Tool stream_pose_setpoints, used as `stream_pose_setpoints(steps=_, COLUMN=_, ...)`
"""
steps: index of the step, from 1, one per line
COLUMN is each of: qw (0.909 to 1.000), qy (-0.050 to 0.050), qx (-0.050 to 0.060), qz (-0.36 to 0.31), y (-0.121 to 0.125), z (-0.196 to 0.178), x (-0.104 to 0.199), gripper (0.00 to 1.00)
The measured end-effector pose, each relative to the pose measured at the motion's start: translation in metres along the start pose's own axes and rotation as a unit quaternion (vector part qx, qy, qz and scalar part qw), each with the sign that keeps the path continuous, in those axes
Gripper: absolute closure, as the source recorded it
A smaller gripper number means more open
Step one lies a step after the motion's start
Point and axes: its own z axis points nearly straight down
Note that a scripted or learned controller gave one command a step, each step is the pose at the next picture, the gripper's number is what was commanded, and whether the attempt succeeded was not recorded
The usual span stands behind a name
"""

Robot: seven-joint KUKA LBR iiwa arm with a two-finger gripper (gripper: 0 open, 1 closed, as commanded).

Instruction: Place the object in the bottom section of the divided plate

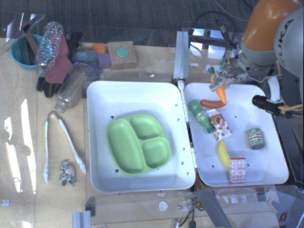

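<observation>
**Operator:** Nearest my camera, at the lower right of the frame, sits a small pink-and-white box (238,169) in the right bin (280,175), with a banana (223,153) just above it. The green divided plate (138,143) lies in the left bin (95,175), lower middle of the frame, and I see nothing in its sections.

**Colleague:** Where's your hand?

**Operator:** Up at the upper right, over the top edge of the right bin. The hand (219,82) hangs just above an orange carrot-like piece (221,95). Whether it's wide, narrow or gripping, I can't tell; the metal parts blur together there.

**Colleague:** So which step are you on?

**Operator:** I'd judge the pick, not the carry. That orange piece looks like the object, and it's at the top of the right bin, well apart from the plate. A second orange carrot (212,103) lies just below it, beside a green bottle (201,116).

**Colleague:** How does the piece lie?

**Operator:** Its long axis runs roughly up and down the frame, tipped slightly, with the narrow end pointing toward the lower right.

**Colleague:** And next?

**Operator:** I'd want a confirmed grip across the short width, a clean lift, then a carry left across the divider between the bins, down to the plate's section nearest the bottom of the frame.
</observation>
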Motion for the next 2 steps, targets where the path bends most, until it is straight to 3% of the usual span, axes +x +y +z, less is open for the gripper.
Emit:
stream_pose_setpoints(steps=1, qw=0.9999, qy=0.000, qx=0.000, qz=-0.011, y=-0.085, z=-0.029, x=0.070, gripper=1.00)
stream_pose_setpoints(steps=2, qw=0.9998, qy=0.001, qx=0.003, qz=-0.017, y=-0.102, z=0.039, x=0.167, gripper=1.00)
